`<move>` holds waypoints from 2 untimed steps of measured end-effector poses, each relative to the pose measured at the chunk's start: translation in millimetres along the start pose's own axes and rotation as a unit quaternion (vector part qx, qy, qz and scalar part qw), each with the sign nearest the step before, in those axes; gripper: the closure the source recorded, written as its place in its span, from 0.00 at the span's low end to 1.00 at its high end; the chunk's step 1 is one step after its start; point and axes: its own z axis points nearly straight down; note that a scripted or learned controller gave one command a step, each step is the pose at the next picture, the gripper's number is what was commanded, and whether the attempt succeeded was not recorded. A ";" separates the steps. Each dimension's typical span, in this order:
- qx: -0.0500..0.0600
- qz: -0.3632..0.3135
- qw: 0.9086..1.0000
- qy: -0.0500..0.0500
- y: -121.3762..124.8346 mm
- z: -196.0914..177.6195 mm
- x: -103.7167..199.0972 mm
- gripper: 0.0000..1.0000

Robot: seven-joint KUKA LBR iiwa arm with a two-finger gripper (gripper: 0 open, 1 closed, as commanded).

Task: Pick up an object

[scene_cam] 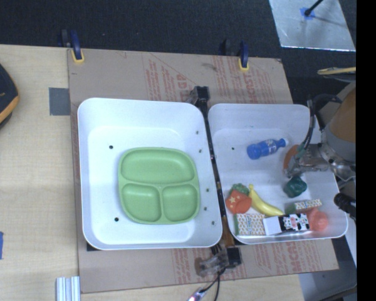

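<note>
On the bench [31, 187], largest first: you've got a brown cardboard sheet [175, 74] clamped at its far edge w/ blue clips, and two white bins side by side on it. Left bin [94, 124] carries a green divided plate [158, 185], three compartments, lying flat near the bin's middle. Right bin [238, 118] carries the small stuff.

Arm [341, 127] comes in from the right edge, over the right bin's right side. Gripper [299, 168] sits low in that bin, just above a dark green object [295, 186], prob. touching or nearly so. Can't tell whether the fingers are open or closed; too dark and blurred there. Orange-red bit just left of the gripper, unclear what it is.

Rest of the right bin, going down in size: blue bottle [266, 148] lying on its side, far half, well apart from the near-edge cluster. Yellow banana [264, 203] near centre-front. Black-and-white box [289, 224] at the near wall. Red tomato-like thing [239, 200] w/ green top, beside the banana's left. Pinkish-red item [317, 220] in the near right corner.
</note>
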 end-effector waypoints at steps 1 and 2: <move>0.000 0.000 1.000 0.000 0.0 0.1 0.0 0.00; 0.000 0.001 1.000 0.000 -7.9 10.8 50.9 0.00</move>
